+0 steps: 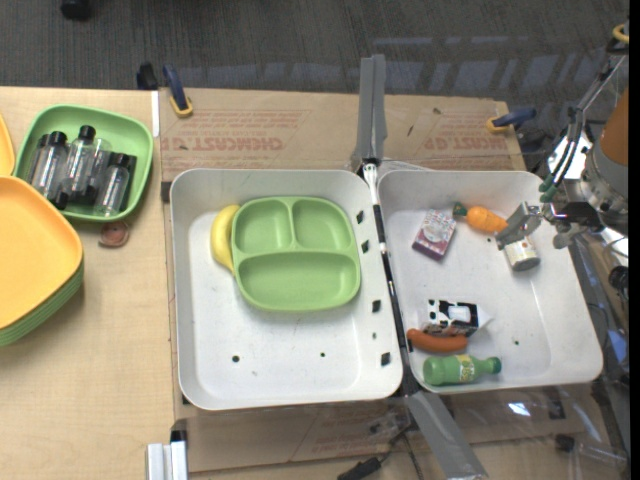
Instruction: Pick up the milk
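Note:
The milk (455, 316) is a small black-and-white carton lying flat in the lower middle of the right bin (560, 353). It rests just above a hot dog (438, 341). My gripper (540, 230) hovers over the bin's upper right part, well up and to the right of the milk. Its fingers stand apart with nothing between them. One grey fingertip (518, 224) is right above a small white can (521, 256).
The right bin also has a carrot (484, 218), a purple packet (435, 234) and a green bottle (460, 369) at the front. The left bin (200, 348) bears a green divided plate (296, 252) over a banana (221, 236). Orange plates (35, 268) and a tray of bottles (85, 163) sit far left.

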{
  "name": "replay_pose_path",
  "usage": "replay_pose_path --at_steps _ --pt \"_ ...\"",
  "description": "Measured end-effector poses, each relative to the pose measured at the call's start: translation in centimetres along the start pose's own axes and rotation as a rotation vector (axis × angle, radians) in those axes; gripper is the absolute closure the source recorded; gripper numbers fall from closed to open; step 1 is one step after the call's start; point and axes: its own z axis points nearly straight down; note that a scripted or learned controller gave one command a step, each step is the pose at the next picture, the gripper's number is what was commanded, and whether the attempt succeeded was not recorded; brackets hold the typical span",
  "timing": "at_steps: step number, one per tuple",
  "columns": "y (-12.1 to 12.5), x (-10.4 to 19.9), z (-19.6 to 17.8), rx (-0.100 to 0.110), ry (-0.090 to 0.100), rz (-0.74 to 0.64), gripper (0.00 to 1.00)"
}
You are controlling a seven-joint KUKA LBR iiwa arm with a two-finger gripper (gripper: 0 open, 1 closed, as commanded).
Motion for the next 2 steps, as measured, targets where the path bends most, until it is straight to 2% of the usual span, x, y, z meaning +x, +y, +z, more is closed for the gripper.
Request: replay_pose_path --at_steps 1,2 --pt "-0.6 5.7 7.4 -0.001 0.000 -0.130 0.00" --pt "-4.3 2.6 14.2 -0.016 0.001 -0.109 0.00"
